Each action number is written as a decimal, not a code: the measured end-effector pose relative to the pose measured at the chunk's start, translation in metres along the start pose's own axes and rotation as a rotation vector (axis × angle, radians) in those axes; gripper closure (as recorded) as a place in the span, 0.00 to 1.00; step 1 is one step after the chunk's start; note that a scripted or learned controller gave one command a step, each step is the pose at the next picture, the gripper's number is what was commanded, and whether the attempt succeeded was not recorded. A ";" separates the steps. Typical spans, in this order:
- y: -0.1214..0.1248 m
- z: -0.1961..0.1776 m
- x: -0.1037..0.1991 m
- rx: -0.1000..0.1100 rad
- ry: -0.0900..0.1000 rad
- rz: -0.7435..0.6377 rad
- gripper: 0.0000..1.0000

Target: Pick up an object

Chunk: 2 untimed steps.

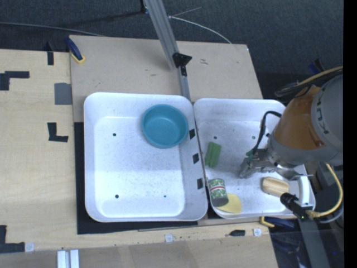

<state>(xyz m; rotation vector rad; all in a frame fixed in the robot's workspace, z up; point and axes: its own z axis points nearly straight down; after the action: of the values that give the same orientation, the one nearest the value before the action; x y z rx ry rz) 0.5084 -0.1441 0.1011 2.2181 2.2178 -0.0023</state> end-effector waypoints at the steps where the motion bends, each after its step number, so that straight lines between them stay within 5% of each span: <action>1: -0.006 -0.059 -0.004 0.000 0.004 -0.001 1.00; 2: -0.003 -0.102 -0.006 0.000 0.003 -0.002 1.00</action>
<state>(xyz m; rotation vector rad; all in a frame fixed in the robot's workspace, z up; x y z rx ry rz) 0.5049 -0.1495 0.2027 2.2178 2.2211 0.0021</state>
